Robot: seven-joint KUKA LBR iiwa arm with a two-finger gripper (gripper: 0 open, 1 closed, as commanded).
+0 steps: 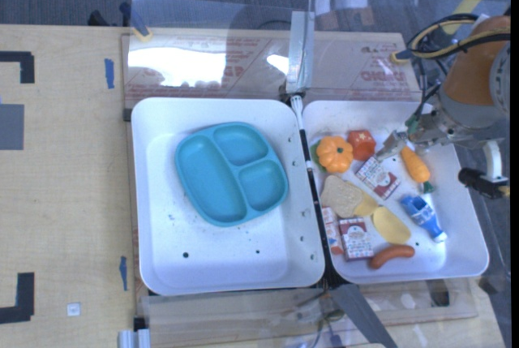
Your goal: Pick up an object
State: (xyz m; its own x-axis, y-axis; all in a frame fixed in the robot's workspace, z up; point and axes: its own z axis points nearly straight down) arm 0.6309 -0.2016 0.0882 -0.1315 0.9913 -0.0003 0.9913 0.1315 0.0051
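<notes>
- Carrot [415, 166] looks like our likeliest target: it lies in the right bin [466, 257], just right of the pumpkin [335, 153] and tomato [362, 143], near the bin's upper right side.
- Gripper [413, 137] sits right above the carrot's top end, maybe touching it, hard to say from this angle.
- Are the fingers spread or pinched? We honestly can't tell, they blur into the clutter.
- We'd guess we're at the reach/descend step; nothing is visibly lifted yet.
- Next move calls for centering over the carrot's body, not its tip, and closing across its narrow width, since it's slanted.
- Watch the small box [378, 178] just left of the carrot, a finger could snag it.
- Left bin [154, 257] with the blue plate [232, 173] is far from the pumpkin and out of play.
</notes>
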